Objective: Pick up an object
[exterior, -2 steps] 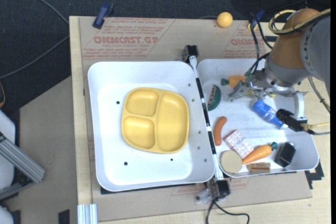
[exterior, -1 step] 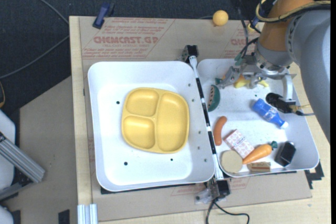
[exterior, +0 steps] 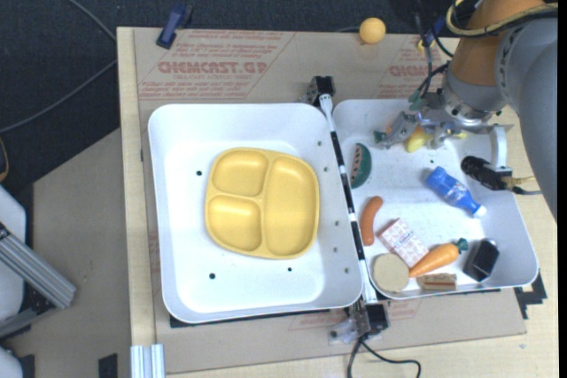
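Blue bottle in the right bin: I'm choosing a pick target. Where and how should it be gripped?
Grip the blue bottle across its body's middle, coming straight down. It lies flat and slanted, cap toward the lower right, so the fingers should close across the narrow width. Bare bin floor on both long sides probably leaves finger room.

My tool [exterior: 423,130] hangs at the far end of the right bin [exterior: 523,230], crowded by a small yellow piece [exterior: 415,142]. The blue bottle [exterior: 453,190] and black block [exterior: 481,260] guard the right wall; sausage [exterior: 369,219], carrot [exterior: 435,259] and round disc [exterior: 390,273] fill the near end. The left bin [exterior: 177,190] leaves open floor around the yellow divided plate [exterior: 262,202]
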Controlling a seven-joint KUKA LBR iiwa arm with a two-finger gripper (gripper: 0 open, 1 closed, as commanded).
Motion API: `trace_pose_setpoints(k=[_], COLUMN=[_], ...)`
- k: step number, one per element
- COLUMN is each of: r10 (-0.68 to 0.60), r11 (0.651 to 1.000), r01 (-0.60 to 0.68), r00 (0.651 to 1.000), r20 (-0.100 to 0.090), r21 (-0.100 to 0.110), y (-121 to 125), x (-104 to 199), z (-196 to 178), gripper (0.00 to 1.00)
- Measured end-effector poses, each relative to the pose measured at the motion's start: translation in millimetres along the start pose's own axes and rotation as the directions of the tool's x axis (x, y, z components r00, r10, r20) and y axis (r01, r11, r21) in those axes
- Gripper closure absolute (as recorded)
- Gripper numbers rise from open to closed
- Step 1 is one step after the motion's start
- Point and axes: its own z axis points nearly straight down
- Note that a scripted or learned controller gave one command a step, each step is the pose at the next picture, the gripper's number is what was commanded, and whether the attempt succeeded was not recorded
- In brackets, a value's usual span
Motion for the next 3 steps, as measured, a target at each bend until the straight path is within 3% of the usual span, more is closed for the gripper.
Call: trace_pose_setpoints(k=[1,2,3], r10=[0.000,0.000,0.000], r11=[1.000,1.000,1.000], r01=[0.000,0.000,0.000], r00=[1.000,1.000,1.000], r20=[0.001,0.001,0.001], r21=[0.002,0.013,-0.011], y=[0,-2,-32], x=[28,28,60], z=[-1,-10,-30], gripper=[0.00,1.00,1.00])
